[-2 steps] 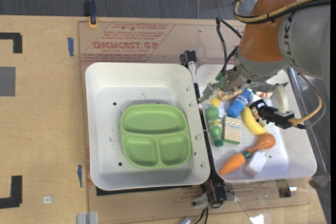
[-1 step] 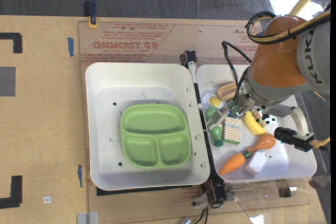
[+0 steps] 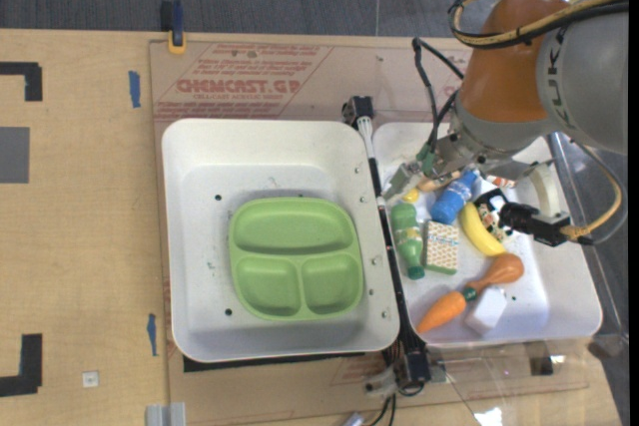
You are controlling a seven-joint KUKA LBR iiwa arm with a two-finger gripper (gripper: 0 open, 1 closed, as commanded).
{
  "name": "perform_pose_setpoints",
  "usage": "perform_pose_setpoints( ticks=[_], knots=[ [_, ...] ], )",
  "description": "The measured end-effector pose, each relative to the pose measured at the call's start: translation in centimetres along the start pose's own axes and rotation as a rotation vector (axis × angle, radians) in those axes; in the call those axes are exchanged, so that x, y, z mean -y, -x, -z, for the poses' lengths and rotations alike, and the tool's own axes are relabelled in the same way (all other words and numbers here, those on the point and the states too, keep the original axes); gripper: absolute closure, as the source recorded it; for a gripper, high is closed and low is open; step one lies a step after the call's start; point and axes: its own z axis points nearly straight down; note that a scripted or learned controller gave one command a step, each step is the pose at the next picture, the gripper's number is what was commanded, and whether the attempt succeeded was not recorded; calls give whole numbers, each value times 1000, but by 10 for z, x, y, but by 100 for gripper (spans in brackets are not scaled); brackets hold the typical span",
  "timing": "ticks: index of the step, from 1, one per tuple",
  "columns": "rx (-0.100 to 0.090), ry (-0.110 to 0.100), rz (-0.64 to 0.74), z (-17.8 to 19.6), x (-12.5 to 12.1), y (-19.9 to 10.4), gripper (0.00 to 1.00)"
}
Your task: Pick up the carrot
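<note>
- The grey arm (image 3: 544,55) with its orange band comes in from the right and hangs over the far part of the right bin (image 3: 569,309).
- The left bin (image 3: 190,214) sits edge to edge with the right bin and holds a green divided tray (image 3: 295,256).
- The gripper (image 3: 439,165) is low over the right bin's far left corner, amid clutter; whether its jaws are spread or pressed together cannot be told.
- The carrot (image 3: 444,309) lies in the right bin's near part, close to its left wall, well apart from the gripper.
- In the right bin's middle lie a green bottle (image 3: 406,234), a blue bottle (image 3: 451,200) and a banana (image 3: 481,232).
- An orange pear-shaped toy (image 3: 499,269) and a white block (image 3: 486,312) lie just beside the carrot.
</note>
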Motion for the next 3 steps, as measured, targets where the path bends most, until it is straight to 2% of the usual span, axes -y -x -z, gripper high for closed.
perform_pose_setpoints(
  ticks=[1, 2, 3],
  knots=[
    [-4, -6, -5, 26, 97, -45, 0],
    [-1, -5, -406, -1, -37, -28, 0],
    [0, -11, -344, 0, 19, 42, 0]
  ],
)
